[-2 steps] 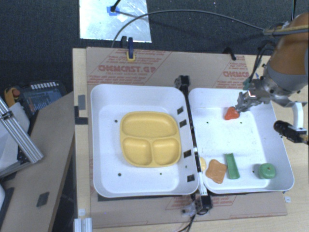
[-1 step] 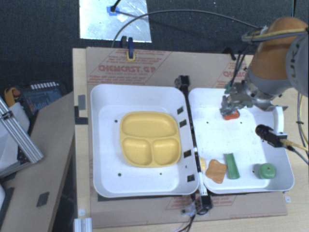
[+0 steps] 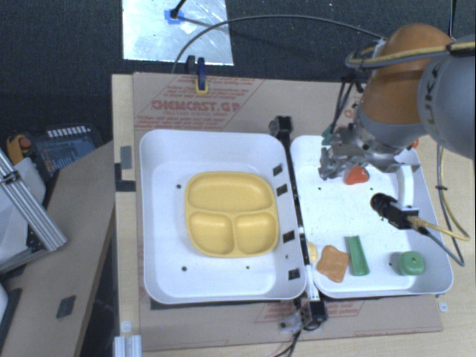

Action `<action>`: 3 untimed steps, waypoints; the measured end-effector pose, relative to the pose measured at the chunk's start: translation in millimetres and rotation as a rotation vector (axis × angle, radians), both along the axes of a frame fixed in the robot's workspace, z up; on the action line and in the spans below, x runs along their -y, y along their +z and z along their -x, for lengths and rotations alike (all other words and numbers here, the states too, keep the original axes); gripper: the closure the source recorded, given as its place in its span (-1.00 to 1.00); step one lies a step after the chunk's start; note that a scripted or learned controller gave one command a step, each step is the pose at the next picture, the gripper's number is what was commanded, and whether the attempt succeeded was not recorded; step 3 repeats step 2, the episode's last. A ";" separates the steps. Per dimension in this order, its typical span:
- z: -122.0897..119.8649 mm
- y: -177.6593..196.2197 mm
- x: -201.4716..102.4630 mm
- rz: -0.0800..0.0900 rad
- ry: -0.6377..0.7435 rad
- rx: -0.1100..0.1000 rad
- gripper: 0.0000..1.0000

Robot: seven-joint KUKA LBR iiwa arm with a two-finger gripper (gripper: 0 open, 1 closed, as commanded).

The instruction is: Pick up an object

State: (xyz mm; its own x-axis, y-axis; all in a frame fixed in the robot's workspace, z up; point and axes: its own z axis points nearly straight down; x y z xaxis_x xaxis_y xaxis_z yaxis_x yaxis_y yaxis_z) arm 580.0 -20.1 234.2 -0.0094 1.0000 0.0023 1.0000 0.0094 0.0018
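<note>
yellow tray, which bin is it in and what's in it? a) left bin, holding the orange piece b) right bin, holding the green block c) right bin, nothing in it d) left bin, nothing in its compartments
d: the yellow tray lies in the left bin with all three compartments bare, while the green block and the orange piece lie in the right bin.

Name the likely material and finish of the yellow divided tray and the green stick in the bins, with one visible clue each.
Yellow divided tray: probably moulded plastic, smooth and semi-gloss; rounded compartment walls, soft highlights. Green stick: likely plastic or painted wood, matte; flat even colour, no shine. Too small for certainty.
</note>
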 end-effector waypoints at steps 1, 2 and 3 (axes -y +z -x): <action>4.3 1.0 -59.8 0.000 0.001 -0.001 1.00; 24.4 4.0 -105.8 0.000 0.001 -0.002 1.00; 24.4 4.0 -105.8 0.000 0.001 -0.002 1.00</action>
